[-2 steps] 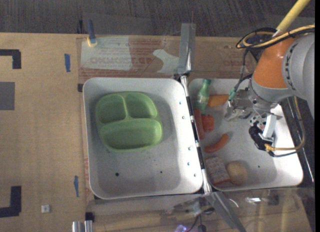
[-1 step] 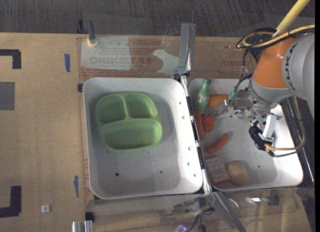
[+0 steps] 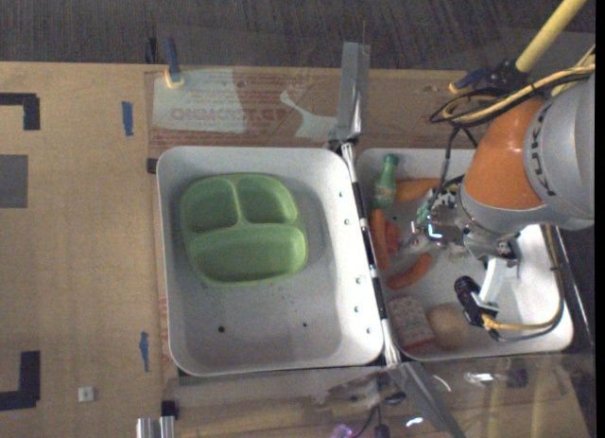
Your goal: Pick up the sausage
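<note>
The sausage (image 3: 409, 273), a short reddish-orange link, lies slantwise on the floor of the right bin (image 3: 553, 337), near its middle left. My gripper (image 3: 428, 230) hangs low over that bin, just above and to the right of the sausage's upper end. The grey arm with its orange band (image 3: 506, 176) covers the gripper from above. Whether the gripper touches the sausage is unclear.
In the right bin lie a green bottle (image 3: 385, 179), an orange carrot-like piece (image 3: 413, 190), a red-orange stick (image 3: 379, 234), a pinkish slab (image 3: 411, 321) and a tan lump (image 3: 451, 323). The left bin (image 3: 284, 332) holds a green divided plate (image 3: 244, 228). A black cable (image 3: 470, 299) hangs off the wrist.
</note>
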Available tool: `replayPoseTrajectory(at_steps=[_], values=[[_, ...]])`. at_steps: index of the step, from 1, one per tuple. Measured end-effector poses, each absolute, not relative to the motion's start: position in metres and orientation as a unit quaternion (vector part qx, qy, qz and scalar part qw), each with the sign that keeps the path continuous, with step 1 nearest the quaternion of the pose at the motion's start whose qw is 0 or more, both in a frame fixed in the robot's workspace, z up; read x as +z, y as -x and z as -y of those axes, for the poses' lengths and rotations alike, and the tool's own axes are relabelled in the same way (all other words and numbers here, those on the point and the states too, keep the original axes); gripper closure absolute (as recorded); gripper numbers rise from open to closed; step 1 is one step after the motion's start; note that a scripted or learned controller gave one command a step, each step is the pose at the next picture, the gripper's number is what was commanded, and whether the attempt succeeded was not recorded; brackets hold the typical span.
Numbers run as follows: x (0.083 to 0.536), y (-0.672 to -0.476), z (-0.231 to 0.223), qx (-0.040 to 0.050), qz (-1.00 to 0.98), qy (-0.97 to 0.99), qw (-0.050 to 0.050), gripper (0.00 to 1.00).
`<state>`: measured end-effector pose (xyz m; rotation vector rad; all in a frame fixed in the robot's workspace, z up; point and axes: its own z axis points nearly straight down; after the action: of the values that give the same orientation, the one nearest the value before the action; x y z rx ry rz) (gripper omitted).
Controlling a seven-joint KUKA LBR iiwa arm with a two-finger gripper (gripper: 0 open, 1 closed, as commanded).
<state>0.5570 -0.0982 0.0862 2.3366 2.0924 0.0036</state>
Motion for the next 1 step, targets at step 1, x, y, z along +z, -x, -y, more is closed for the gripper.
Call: replayPoseTrajectory(at_steps=[1], values=[[0.0934, -0.5583, 0.0992, 0.0017, -0.666, -0.746, 0.002, 1.0]])
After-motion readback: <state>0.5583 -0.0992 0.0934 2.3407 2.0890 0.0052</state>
